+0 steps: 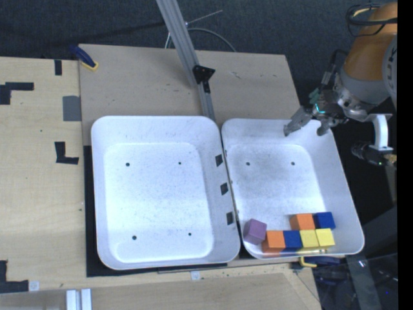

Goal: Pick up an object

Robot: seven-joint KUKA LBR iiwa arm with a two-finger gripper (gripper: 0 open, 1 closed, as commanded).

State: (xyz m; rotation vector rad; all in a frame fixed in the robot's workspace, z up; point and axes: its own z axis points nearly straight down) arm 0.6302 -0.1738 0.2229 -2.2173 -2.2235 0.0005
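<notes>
tan wooden bench [142, 82] with black tape marks [61, 152], dark floor [97, 8] behind.

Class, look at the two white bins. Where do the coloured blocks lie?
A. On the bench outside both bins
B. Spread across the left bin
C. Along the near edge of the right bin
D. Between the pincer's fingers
C: the coloured blocks cluster along the near edge of the right bin, far from the pincer up at its far rim.

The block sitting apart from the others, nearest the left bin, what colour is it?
Purple. The block shows clearly in the camera view, in the right bin.
</notes>
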